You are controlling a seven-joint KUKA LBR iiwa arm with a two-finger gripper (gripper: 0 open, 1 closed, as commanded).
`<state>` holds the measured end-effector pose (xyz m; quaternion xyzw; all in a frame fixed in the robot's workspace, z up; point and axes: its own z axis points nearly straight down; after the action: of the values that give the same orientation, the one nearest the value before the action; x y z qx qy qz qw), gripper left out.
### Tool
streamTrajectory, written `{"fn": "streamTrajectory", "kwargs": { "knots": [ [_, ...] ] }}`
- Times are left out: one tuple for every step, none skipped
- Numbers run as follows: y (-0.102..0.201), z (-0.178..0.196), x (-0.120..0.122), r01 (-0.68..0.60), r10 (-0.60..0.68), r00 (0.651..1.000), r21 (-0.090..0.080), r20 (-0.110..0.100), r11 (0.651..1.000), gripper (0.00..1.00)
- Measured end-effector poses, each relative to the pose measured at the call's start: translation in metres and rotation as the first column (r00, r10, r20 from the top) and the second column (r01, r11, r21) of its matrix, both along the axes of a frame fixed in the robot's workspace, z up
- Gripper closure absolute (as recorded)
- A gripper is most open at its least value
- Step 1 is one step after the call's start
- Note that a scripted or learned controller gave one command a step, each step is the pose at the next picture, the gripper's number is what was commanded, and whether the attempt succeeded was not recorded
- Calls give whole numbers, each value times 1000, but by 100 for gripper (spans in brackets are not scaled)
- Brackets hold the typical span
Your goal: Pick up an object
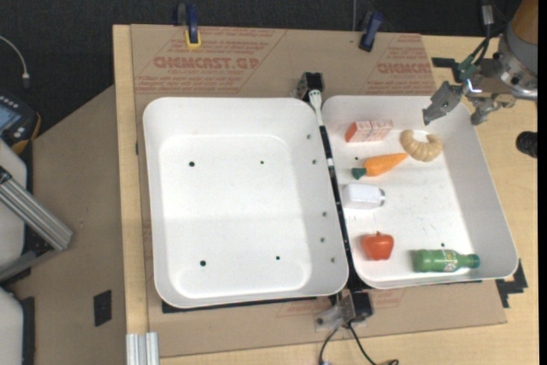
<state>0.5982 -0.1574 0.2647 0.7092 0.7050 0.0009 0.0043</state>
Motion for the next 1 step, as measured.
{"fn": "streamTrajectory", "kwargs": {
  "knots": [
    [-71,-9,-7,0,0,1000,0,-4,1000,0]
  ]
}}
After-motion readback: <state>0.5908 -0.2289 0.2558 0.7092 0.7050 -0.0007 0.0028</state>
